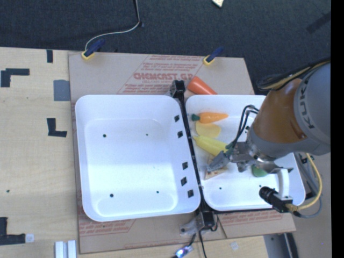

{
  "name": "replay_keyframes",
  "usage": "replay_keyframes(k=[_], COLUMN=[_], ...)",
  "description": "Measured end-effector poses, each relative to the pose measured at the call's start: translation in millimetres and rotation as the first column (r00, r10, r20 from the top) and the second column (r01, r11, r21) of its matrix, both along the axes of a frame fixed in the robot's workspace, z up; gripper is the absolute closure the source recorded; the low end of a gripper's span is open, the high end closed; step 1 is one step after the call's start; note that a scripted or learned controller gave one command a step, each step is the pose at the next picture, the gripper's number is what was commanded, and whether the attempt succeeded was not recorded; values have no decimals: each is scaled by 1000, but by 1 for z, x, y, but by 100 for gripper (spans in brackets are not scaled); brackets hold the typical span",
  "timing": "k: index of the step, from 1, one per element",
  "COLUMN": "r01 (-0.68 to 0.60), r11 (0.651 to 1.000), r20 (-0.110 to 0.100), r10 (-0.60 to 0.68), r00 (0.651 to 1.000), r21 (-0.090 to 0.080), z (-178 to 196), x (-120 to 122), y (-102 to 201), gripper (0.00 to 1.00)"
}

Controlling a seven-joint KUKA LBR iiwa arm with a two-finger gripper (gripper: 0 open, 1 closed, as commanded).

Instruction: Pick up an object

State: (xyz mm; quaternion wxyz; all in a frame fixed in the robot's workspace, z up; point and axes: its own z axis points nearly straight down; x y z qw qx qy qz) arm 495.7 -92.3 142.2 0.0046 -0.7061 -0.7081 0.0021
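Nearest you, the grey arm with orange band sets its claw, state impossible to tell, low in the right white bin among crowded yellow plastic pieces; expect a glancing miss.

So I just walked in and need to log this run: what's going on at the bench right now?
The KUKA arm has reached in over the right bin, with its gripper low among the toys near the divider. The toys include a toy carrot, a pale yellow piece, a yellow piece and something green beside the wrist. A brownish piece lies at the fingertips, but a grasp can't be confirmed. The left bin sits alongside.
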Motion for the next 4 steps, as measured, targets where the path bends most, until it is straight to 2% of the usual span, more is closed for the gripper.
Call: replay_keyframes(k=[1,2,3,4], r01=[-1,1,-2,-7], r11=[1000,1000,1000,1000], r20=[13,10,11,7], r10=[1,-1,2,7], r00=[1000,1000,1000,1000], r21=[-5,-3,-3,-1], z=[-61,-48,46,41], x=[105,101,92,83], y=[-7,-7,43,142], gripper=[0,100,100,100])
